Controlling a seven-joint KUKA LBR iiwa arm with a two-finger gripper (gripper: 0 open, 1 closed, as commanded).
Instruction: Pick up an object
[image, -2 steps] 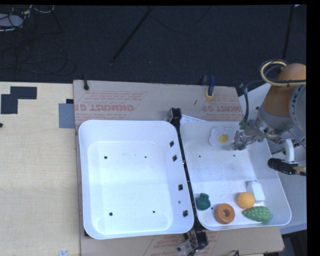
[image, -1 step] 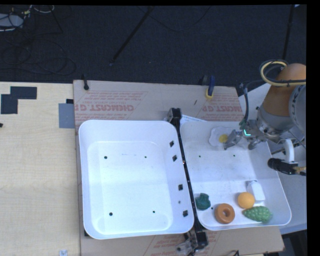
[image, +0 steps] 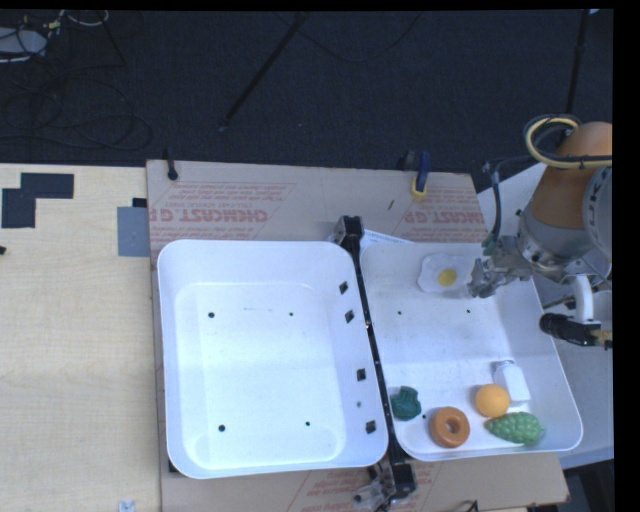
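Note:
In the right bin (image: 470, 340) a fried-egg toy (image: 441, 273) lies near the far wall. My gripper (image: 480, 282) hangs just right of the egg, low over the bin's far right part, and nothing shows in its grasp. Along the near edge of the same bin lie a dark green broccoli piece (image: 405, 403), a brown donut (image: 449, 427), an orange ball (image: 491, 400), a small white object (image: 514, 380) and a green bunch of grapes (image: 516, 428).
The left bin (image: 260, 360) sits beside the right one, with a black divider (image: 362, 330) between them. The grey arm with its orange band (image: 570, 190) reaches in from the right. A blue clamp (image: 421, 175) stands on the cardboard behind the bins.

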